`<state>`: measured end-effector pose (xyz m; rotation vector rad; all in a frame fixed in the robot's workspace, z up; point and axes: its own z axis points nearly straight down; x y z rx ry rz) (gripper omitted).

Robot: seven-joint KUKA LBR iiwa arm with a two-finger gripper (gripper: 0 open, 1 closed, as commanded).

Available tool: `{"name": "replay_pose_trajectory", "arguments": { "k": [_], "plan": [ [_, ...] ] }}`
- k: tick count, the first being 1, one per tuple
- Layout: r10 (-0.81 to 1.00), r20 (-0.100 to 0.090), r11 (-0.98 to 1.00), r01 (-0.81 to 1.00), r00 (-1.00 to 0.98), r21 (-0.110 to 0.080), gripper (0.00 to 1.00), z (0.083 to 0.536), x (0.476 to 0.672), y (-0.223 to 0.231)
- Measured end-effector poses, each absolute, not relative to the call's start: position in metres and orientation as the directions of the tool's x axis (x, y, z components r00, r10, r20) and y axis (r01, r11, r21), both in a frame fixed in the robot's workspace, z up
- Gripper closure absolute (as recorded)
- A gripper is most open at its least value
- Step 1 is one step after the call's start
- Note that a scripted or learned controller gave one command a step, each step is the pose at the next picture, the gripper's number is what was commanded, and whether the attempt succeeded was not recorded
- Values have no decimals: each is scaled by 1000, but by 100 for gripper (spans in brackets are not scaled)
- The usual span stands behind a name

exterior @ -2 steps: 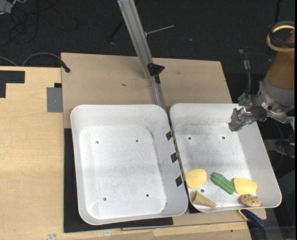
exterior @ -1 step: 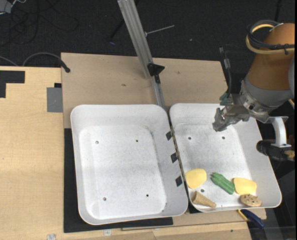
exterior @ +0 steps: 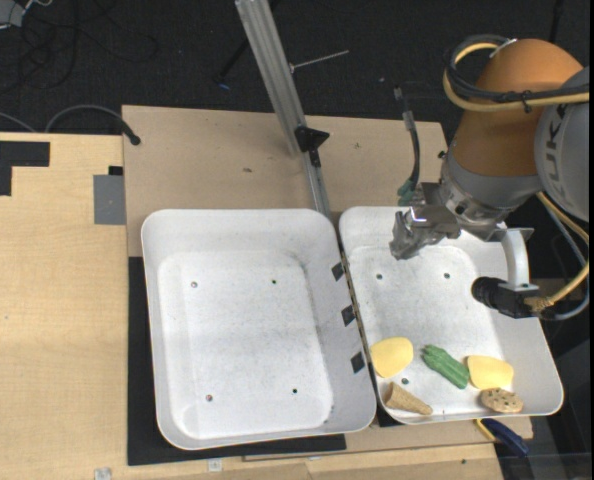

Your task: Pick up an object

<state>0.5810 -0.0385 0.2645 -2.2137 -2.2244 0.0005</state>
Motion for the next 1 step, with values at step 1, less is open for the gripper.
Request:
{"name": "replay_pose_trajectory", "arguments": {
  "k": [1],
  "plan": [
    [1000,2,4,1000,-4,-6,100,243,580,14]
  ]
}}
